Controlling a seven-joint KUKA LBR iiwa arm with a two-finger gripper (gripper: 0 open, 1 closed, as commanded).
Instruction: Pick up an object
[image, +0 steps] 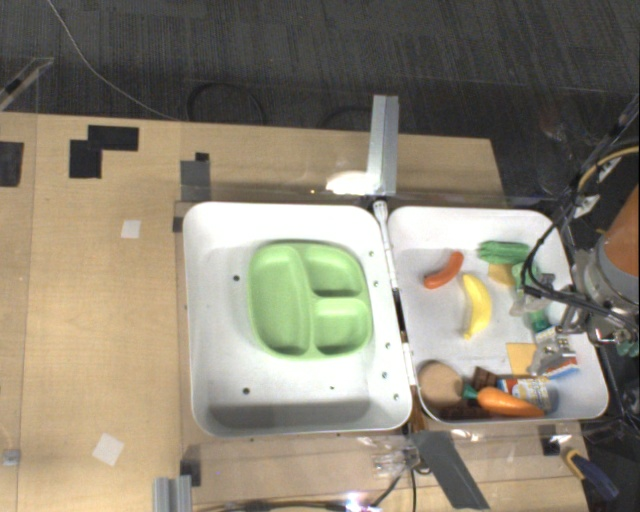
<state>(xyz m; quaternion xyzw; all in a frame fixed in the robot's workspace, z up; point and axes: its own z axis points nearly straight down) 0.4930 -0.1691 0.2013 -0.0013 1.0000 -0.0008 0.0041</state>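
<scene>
The right bin (440, 235) holds several toy foods. A yellow banana (477, 305) lies in its middle, with a red sausage (443, 270) to its upper left and a green vegetable (503, 252) near the far wall. An orange carrot (510, 403), a brown round piece (437, 380) and a dark brown piece (478, 385) crowd the near wall. A yellow slice (520, 356) lies beside them. My gripper (553, 345) hangs low over the bin's right side, just above the yellow slice and a small white, red and blue item (557, 372). A teal piece (540, 321) sits beside the gripper.
The left bin (215, 300) carries a green divided plate (307, 298). A metal post (384, 145) stands behind the ridge between the bins. Black cables (545, 255) loop off the arm over the right bin's far right corner. Wooden bench lies to the left.
</scene>
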